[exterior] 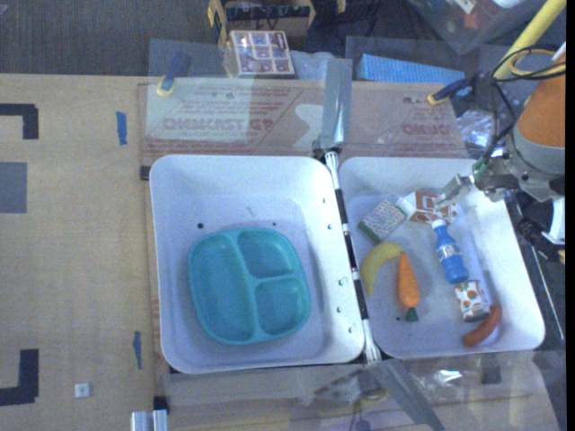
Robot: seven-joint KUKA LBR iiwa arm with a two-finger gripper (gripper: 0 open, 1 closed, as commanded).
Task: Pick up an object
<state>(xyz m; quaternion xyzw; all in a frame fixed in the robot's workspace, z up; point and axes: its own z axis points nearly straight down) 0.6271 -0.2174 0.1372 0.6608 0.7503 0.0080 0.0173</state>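
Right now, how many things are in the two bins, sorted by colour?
Teal: 1, tray
Yellow: 1, banana
Orange: 1, carrot
Blue: 1, bottle
Red: 1, sausage
Mixed colours: 3, green box, box, carton
Total: 8

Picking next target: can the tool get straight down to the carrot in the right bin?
Probably yes. The carrot lies in the open, nothing over it, with the banana close beside it. The tool sits at that bin's far right rim.

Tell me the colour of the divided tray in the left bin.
Teal, a blue-green; the divided tray shows plainly in the camera view.
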